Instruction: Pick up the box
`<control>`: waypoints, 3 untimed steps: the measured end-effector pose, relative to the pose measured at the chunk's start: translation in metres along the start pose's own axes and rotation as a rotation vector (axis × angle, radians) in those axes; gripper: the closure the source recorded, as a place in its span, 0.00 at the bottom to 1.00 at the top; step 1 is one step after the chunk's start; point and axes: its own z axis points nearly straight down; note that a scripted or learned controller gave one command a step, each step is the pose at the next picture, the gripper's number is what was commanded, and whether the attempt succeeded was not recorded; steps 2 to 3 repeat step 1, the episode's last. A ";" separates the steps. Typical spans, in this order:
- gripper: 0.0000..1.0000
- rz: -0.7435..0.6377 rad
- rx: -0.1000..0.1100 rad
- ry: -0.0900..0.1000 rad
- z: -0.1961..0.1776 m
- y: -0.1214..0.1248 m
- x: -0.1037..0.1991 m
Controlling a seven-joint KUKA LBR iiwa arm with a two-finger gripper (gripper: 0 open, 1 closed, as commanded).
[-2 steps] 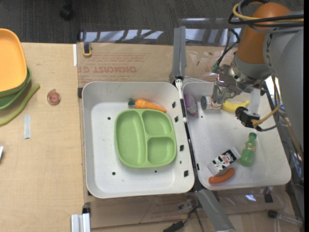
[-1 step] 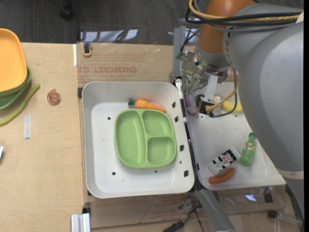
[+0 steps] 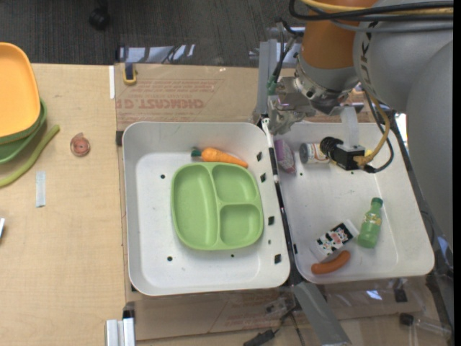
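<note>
Nearest the camera, in the lower right of the frame, a sausage [image 3: 330, 264] lies close to the front wall of the right bin [image 3: 414, 262]. Just above it sits the box [image 3: 336, 238], small, black and white, tilted on the bin floor with nothing gripping it. A green bottle [image 3: 370, 224] rests just beside the box to the right. In the centre, the left bin [image 3: 144, 215] holds a green divided plate [image 3: 217, 206], and a carrot [image 3: 222, 157] lies at the plate's upper edge. Further up the right bin, a purple item [image 3: 285, 156] sits against the left wall, with what looks like a small jar [image 3: 314, 153] near it. The gripper [image 3: 284, 117] hangs over that bin's upper left corner, well apart from the box; whether its claw is open or closed cannot be told, as the wrist hides it.
</note>
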 end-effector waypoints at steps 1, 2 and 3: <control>1.00 0.195 0.003 0.000 0.060 0.005 0.007; 1.00 0.195 0.003 0.000 0.060 0.005 0.007; 1.00 0.195 0.003 0.000 0.060 0.005 0.007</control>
